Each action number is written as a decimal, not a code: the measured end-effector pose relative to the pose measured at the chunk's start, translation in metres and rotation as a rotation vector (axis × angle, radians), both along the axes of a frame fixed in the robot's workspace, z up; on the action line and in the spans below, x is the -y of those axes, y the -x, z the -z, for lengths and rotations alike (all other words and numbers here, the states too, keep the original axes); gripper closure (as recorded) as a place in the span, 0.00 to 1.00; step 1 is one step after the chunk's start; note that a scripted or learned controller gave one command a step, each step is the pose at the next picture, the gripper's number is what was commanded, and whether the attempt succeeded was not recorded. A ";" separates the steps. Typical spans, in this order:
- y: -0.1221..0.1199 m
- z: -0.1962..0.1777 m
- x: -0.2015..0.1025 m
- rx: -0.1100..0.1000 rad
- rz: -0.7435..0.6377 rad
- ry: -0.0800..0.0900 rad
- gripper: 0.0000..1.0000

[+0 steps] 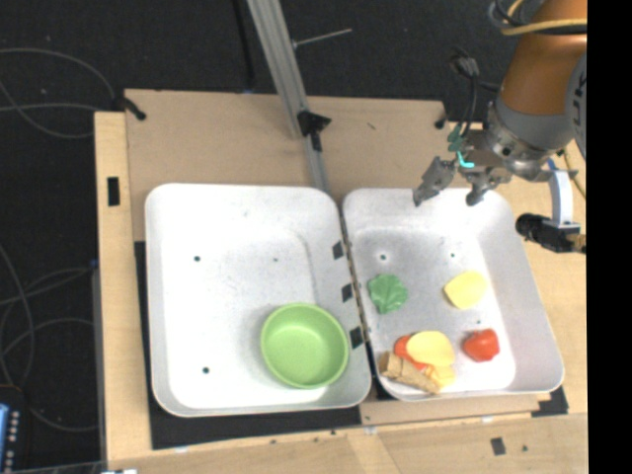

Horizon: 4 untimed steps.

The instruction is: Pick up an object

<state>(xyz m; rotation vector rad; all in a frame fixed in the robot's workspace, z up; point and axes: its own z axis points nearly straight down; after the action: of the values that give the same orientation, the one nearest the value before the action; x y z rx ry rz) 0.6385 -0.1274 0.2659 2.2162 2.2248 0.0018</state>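
Nearest me, a green bowl sits by the left bin's front edge. In the right bin, toy food clusters at the front edge. My gripper hangs over its far edge, fingers spread, holding nothing.

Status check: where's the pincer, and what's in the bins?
Pincer open, nothing held, over right bin far edge. Small items at its near end. Green bowl in left bin.

The arm was cut off by the right edge, and a yellow piece partly hid the red item beneath it.
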 end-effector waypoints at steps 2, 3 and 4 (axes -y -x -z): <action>0.000 0.099 0.005 -0.005 0.008 0.003 0.00; 0.001 0.143 0.013 -0.005 0.006 0.004 0.00; -0.001 0.129 0.013 0.002 0.007 0.002 1.00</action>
<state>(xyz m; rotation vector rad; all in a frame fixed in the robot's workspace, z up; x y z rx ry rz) 0.6393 -0.1400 0.1371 2.2221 2.2144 0.0022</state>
